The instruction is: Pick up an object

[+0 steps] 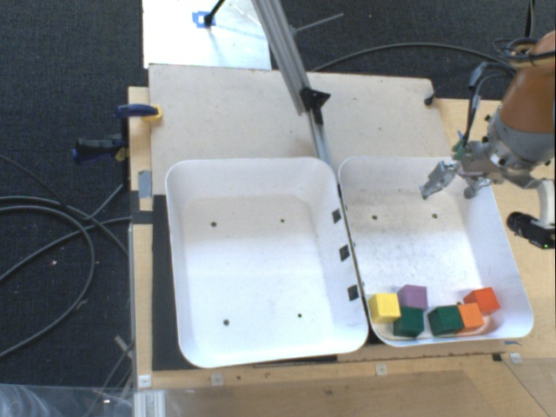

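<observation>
Several small blocks lie huddled along the near edge of the right bin (486, 233): a yellow block (385, 307), a purple block (413, 297), two dark green blocks (408, 322) (445, 320), an orange block (470, 316) and a red-orange block (482, 300). My gripper (452, 180) hangs over the far right part of that bin, well back from the blocks. Its two grey fingers (433, 183) are spread apart with nothing between them.
The left bin (187, 233) sits beside the right one, with black clips on the shared wall. A slanted metal pole (287, 42) crosses the bench at the back. Blue clamps (113, 142) and cables lie off the left edge.
</observation>
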Robot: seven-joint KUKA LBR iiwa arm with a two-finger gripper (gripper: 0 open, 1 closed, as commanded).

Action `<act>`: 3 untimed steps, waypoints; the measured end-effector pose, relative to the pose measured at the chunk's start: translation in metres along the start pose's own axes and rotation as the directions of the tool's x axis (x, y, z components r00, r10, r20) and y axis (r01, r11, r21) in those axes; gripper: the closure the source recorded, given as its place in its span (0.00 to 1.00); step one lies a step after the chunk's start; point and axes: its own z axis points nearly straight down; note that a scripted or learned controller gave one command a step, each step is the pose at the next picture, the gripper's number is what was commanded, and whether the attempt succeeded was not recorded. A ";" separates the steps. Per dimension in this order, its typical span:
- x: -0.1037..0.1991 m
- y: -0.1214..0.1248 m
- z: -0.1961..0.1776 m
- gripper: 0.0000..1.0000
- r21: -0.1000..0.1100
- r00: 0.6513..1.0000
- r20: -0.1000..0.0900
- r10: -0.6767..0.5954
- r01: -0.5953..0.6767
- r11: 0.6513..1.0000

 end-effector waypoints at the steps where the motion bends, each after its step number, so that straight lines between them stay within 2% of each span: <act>1: 0.034 0.033 0.096 0.00 0.005 1.000 -0.003 -0.002 0.002 1.000; 2: 0.038 0.026 0.111 0.00 0.001 1.000 -0.001 0.002 -0.002 1.000; 3: 0.057 -0.014 0.051 0.00 0.000 1.000 -0.002 0.004 -0.004 1.000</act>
